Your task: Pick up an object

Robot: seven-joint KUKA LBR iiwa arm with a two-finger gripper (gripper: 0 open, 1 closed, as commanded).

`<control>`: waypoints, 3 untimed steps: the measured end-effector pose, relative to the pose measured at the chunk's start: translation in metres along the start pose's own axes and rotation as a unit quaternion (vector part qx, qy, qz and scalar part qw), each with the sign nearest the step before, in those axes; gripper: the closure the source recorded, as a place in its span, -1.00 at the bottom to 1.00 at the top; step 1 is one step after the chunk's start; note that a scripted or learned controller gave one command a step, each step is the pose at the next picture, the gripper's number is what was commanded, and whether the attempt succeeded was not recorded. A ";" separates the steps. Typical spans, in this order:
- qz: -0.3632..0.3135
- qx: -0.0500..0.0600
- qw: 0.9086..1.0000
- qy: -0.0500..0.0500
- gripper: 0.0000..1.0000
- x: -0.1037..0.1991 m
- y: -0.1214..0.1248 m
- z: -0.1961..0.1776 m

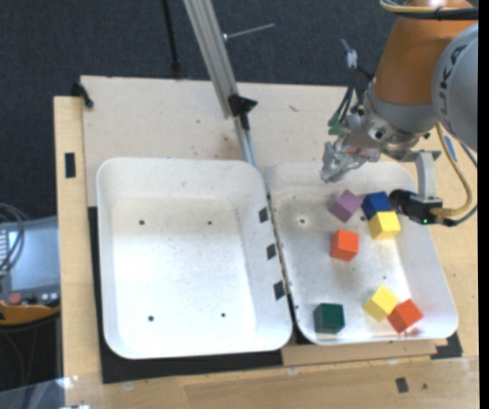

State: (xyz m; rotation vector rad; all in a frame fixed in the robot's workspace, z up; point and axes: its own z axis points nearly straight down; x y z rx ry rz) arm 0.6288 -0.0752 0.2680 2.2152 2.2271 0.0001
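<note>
The right bin holds several small cubes. A purple cube, a blue cube and a yellow cube cluster near its far side. An orange cube lies in the middle. A dark green cube, another yellow cube and a red cube sit near the front. My gripper hangs over the bin's far edge, just above and left of the purple cube, with nothing visibly between its fingers.
The left bin lies beside the right one. A slanted aluminium post rises behind the bins. A grey device with cables sits off the bench's left edge.
</note>
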 end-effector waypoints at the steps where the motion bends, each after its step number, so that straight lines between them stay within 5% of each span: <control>1: 0.000 -0.001 1.000 0.000 1.00 0.043 0.006 0.001; 3: 0.000 0.001 1.000 0.000 1.00 0.147 0.002 0.022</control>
